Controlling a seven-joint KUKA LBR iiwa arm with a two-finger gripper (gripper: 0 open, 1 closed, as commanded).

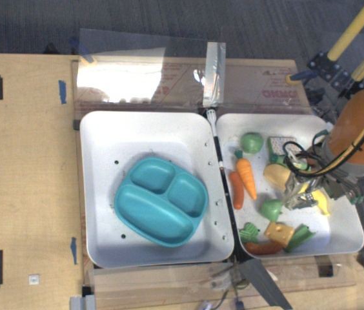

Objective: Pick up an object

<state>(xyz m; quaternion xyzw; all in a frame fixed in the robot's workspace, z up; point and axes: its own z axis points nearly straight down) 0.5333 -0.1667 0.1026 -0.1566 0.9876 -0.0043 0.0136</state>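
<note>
A: What was the biggest thing on the surface [27, 173]?

B: The two white bins. The left bin [98, 147] carried a teal divided plate [161, 201], lying near its middle. The right bin [346, 234] carried the toy food.

A: And the arm?

B: The arm [356, 134], grey with orange, came in from the right and hung over the right bin. Its gripper [301, 196] was low among the toys, just beside a yellow piece [324, 203] and a pale yellow round piece [276, 174]. If the jaws were spread or pressed together, I could not tell; cables covered them.

A: Which toys were there?

B: Two carrots, an orange one [246, 177] and a redder one [236, 190], lay side by side near the bin's left wall. A green round vegetable [252, 142] was above them, another green ball [272, 208] below. At the front edge were an orange-yellow block [279, 232], green pieces [301, 235] and a red pepper [261, 248].

A: Was something lifted?

B: Nothing was seen between the jaws.
</note>
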